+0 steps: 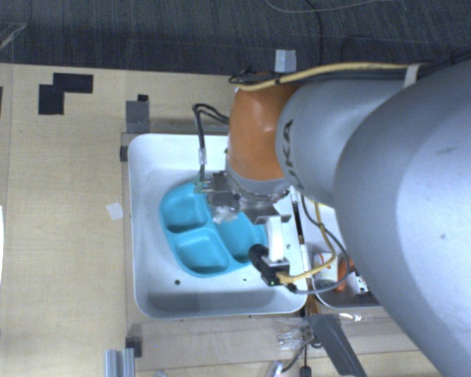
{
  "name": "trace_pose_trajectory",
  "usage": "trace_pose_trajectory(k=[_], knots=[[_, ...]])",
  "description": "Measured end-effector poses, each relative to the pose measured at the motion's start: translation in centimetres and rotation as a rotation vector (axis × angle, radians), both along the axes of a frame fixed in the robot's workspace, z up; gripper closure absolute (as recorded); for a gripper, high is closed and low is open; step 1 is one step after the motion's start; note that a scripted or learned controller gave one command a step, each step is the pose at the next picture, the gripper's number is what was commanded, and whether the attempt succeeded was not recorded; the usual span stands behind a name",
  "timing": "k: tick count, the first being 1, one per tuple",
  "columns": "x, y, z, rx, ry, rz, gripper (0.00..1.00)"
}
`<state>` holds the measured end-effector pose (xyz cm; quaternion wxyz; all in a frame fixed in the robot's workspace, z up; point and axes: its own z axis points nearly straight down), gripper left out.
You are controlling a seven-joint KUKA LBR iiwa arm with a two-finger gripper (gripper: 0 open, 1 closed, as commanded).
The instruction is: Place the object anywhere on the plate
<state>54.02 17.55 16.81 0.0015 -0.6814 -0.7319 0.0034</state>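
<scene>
A blue plate with divided compartments lies in the left white bin, toward its middle. The grey arm with its orange band reaches in from the right and hangs over the plate's right side. The gripper sits below the wrist, right above the plate's right compartment, and the wrist body hides its tips. No object shows on the visible compartments of the plate. Whether anything is between the fingers is hidden.
The right bin is mostly covered by the arm; a small orange item peeks out there. Cables hang from the wrist. Black marks lie on the wooden bench to the left.
</scene>
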Motion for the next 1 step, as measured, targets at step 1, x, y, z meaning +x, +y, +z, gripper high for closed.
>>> trace_pose_trajectory(k=[1], knots=[[-5.45,-4.79,-1.96,0.002,0.0,0.076,1.0]])
